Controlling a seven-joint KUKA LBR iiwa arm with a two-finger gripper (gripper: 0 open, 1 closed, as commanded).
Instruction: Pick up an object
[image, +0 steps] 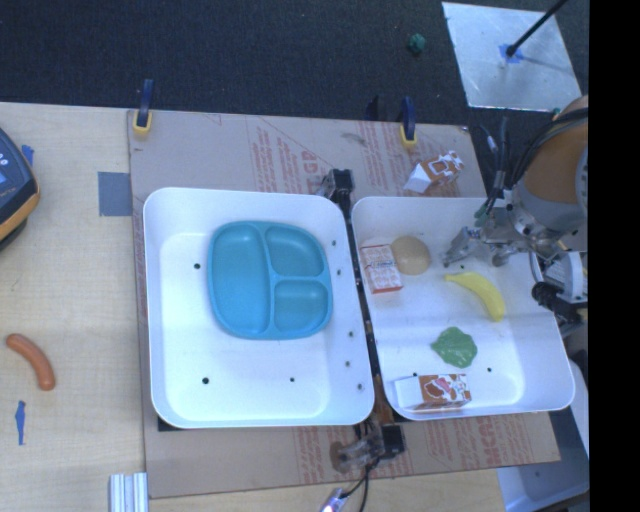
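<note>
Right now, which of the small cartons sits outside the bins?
The carton on the cardboard beyond the right bin, near the blue clamp. The other two lie inside that bin: one beside the tan round piece, one at the near wall.

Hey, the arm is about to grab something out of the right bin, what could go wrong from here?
The gripper hovers near the banana; its curved, smooth shape might let it slip or roll out of a pinch. The round beige piece touches the small red box, so reaching for either could nudge the other. The arm also sits close to the right bin far wall, where it might bump.
</note>
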